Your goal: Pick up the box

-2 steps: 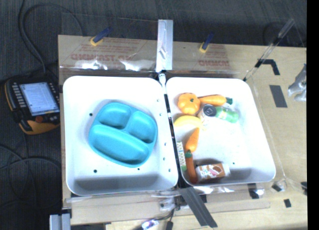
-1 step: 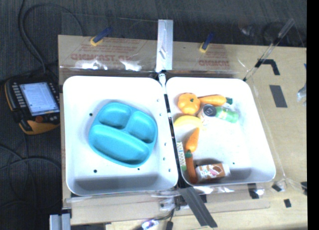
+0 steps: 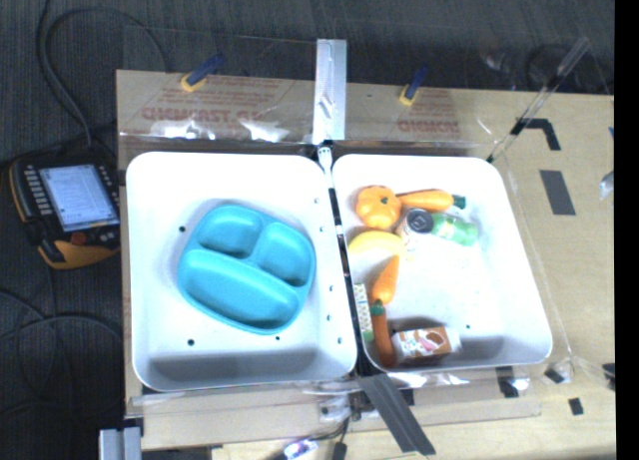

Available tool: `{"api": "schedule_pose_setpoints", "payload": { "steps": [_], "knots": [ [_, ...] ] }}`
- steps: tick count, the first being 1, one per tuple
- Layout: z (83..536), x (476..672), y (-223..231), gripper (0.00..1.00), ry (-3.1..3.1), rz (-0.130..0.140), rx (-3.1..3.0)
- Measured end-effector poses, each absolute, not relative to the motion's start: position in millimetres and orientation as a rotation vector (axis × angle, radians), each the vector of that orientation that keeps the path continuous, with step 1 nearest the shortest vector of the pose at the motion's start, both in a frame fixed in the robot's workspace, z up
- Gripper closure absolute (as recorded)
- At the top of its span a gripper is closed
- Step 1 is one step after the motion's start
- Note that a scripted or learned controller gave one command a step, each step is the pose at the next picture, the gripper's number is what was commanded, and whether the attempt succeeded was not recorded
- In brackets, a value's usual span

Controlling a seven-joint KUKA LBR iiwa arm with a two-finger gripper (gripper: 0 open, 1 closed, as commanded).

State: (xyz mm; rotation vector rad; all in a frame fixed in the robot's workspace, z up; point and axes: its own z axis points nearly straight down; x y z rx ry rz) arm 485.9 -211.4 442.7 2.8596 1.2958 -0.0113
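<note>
Box (image 3: pixel 424 341) is lying flat w/ long axis running left-right, in right bin (image 3: pixel 519 278) by its near wall. A carrot (image 3: pixel 384 281) is lying just beyond, orange (image 3: pixel 376 205) further back. Left bin (image 3: pixel 150 278) is holding blue tray (image 3: pixel 248 264).

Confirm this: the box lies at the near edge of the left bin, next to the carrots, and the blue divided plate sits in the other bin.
Not quite. The camera view shows the box at the near edge of the right bin, beside a carrot. The blue divided plate sits in the left bin.
</note>
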Motion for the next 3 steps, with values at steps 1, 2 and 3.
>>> {"api": "schedule_pose_setpoints", "payload": {
  "steps": [1, 2, 3],
  "knots": [
    [451, 486.4, -212, 1.00, 1.296, -0.018, 2.859],
    [460, 486.9, -212, 1.00, 1.295, -0.024, 2.857],
    [469, 487.4, -212, 1.00, 1.295, -0.030, 2.857]
  ]
}}
